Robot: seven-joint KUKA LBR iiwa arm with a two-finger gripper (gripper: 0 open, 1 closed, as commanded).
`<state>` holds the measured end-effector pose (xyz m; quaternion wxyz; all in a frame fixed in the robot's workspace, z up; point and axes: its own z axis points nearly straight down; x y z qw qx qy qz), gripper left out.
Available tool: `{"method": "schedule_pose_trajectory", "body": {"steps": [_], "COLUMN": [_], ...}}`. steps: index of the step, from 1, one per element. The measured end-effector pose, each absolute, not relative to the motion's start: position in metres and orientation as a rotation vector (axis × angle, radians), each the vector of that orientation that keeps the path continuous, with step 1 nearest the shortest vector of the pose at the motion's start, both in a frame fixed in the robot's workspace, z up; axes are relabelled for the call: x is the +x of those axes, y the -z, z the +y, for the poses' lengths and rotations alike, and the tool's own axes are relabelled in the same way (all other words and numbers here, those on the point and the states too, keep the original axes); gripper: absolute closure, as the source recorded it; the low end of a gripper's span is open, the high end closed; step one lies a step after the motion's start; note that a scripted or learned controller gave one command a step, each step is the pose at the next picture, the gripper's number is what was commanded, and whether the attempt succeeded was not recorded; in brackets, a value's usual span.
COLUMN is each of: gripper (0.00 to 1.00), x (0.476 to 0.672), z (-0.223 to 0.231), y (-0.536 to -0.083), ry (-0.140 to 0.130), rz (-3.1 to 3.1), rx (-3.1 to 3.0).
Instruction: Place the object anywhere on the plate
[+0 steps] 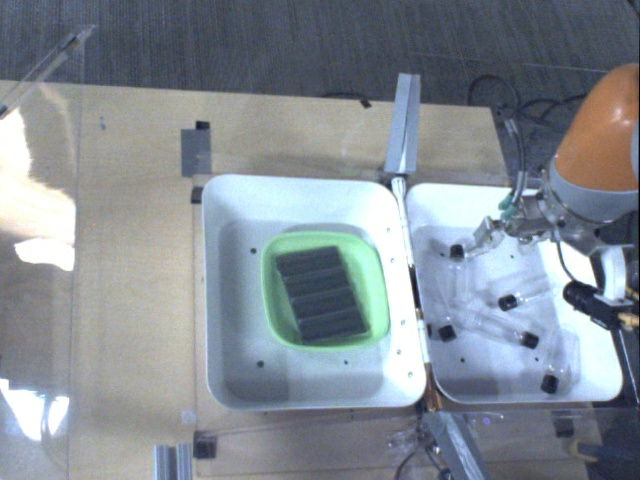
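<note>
A green plate (pixel 372 268) with a raised rim sits in the middle of the left white bin (pixel 230 268). A dark grey ribbed block (pixel 320 295) lies flat on the plate, turned slightly off square. The grey arm with its orange band (pixel 605 138) reaches in from the right. Its gripper (pixel 508 223) hangs over the upper part of the right bin (pixel 590 383), well to the right of the plate and apart from the block. Nothing shows in the gripper.
Several clear tubes with black caps (pixel 510 301) lie scattered across the right bin. A grey metal post (pixel 403 128) stands behind the wall between the bins. Cables run along the arm at the right edge.
</note>
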<state>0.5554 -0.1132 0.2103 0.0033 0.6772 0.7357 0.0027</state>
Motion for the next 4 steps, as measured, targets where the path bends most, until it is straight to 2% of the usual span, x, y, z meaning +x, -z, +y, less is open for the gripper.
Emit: {"method": "schedule_pose_trajectory", "body": {"steps": [1, 2, 3, 4], "gripper": [0.0, 0.0, 0.0, 0.0], "x": [0.529, 0.491, 0.492, 0.489], "z": [-0.206, -0.206, -0.203, -0.201], "y": [-0.287, -0.438, -0.394, -0.437], "ry": [-0.006, -0.009, -0.005, -0.009], "rz": [2.24, 2.152, 2.116, 1.994], "rx": [2.188, 2.269, 2.312, 2.411]}}
